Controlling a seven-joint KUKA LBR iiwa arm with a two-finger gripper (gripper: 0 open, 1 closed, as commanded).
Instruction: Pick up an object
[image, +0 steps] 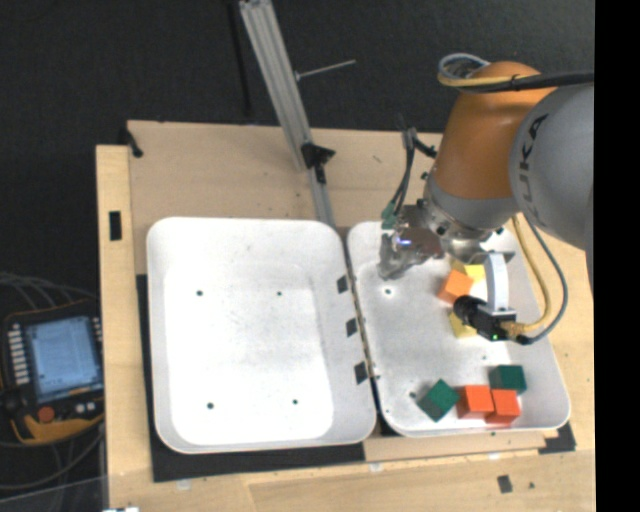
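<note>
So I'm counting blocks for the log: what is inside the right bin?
The right bin holds two green blocks, orange ones and a yellow one. The arm covers its far corner, so more may lie there.

A robotics lab. A grey and orange arm (500, 140) works over two white bins (170, 330) on a plywood bench (220, 170), with loose cables. A teach pendant (55, 360) lies at the left on dark floor.
</note>
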